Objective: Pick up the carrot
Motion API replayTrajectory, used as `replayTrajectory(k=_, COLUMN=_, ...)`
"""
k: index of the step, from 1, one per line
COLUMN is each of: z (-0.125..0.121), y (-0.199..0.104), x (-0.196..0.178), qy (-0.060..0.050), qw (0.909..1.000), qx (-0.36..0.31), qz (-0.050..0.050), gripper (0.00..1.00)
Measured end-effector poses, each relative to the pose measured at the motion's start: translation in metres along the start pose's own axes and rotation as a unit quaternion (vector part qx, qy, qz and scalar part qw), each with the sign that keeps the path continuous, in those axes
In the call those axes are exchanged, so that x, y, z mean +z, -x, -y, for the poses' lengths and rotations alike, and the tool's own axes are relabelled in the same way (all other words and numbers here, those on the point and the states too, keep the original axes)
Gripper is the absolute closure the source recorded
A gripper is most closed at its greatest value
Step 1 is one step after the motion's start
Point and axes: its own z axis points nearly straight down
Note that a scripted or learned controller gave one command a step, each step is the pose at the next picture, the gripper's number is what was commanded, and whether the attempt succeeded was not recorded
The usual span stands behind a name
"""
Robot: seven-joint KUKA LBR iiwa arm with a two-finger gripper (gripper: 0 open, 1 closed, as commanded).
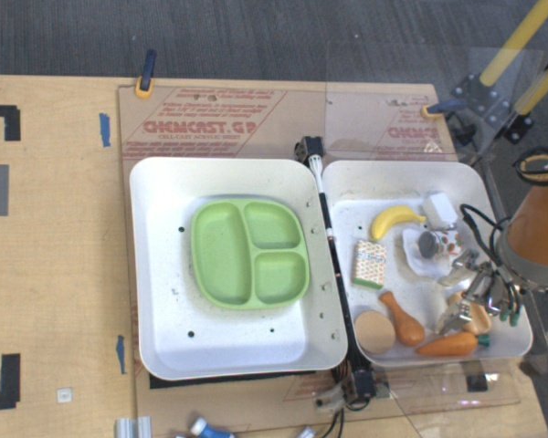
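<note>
The carrot is orange and lies flat near the front right corner of the right bin, its tip pointing left. My gripper hangs low over the bin's right side, just behind and above the carrot's thick end. Its metal parts and cables overlap a small tan object beside the carrot. The arm's orange band is at the view's right edge.
The right bin also holds a banana, a white block, a grey and white item, a patterned box, a drumstick and a round tan piece. A green divided plate sits in the left bin.
</note>
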Motion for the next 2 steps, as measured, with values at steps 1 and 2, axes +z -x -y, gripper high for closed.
replayTrajectory(k=1, z=-0.002, y=0.005, x=-0.012, qy=0.002, qw=1.0, qx=0.003, qz=0.008, gripper=1.0)
replayTrajectory(k=2, z=0.017, y=0.009, x=-0.001, qy=0.002, qw=0.9909, qx=-0.135, qz=0.001, gripper=1.0)
